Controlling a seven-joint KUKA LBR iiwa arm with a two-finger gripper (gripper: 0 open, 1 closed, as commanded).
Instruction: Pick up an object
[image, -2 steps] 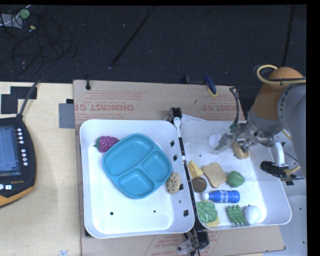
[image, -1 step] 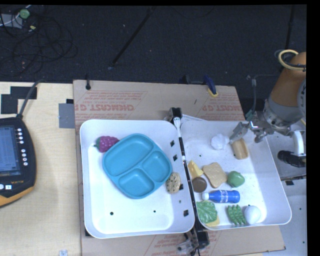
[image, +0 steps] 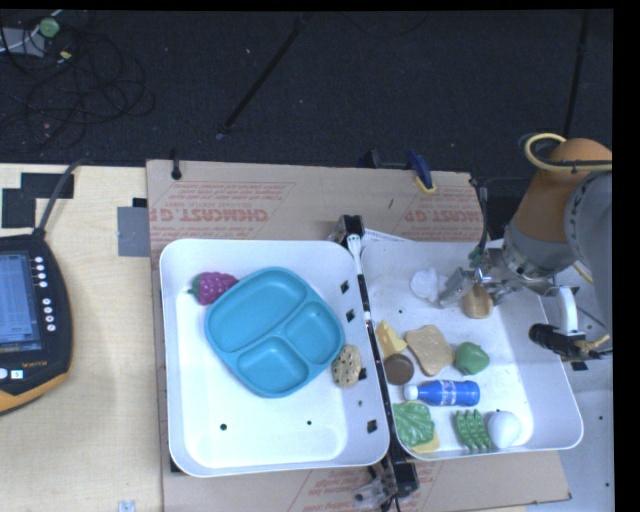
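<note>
1. You see the tool (image: 478, 292) low over the far part of the right bin (image: 545, 400), with the grey arm (image: 560, 225) and its orange band coming in from the tabletop's right edge.
2. You cannot tell from this view whether the tool is released or clenched. A small tan object (image: 477, 303) sits right at its tip, and whether it is gripped is not clear.
3. Just beside the tool, toward the divider between the bins, lies a pale translucent lump (image: 425, 285).
4. In the middle of the right bin you find a slice of toast (image: 431, 348), a green round piece (image: 471, 357), a yellow wedge (image: 386, 338) and a brown disc (image: 399, 370) close together.
5. Nearer the bin's front edge lie a blue bottle (image: 447, 393) on its side, a leafy green piece (image: 414, 424), a ridged green piece (image: 470, 428) and a white ball (image: 504, 428).
6. The left bin (image: 200, 430) carries a blue divided plate (image: 274, 329), purple grapes (image: 212, 287) touching its far left rim, and a cookie (image: 347, 366) at its right rim.
</note>
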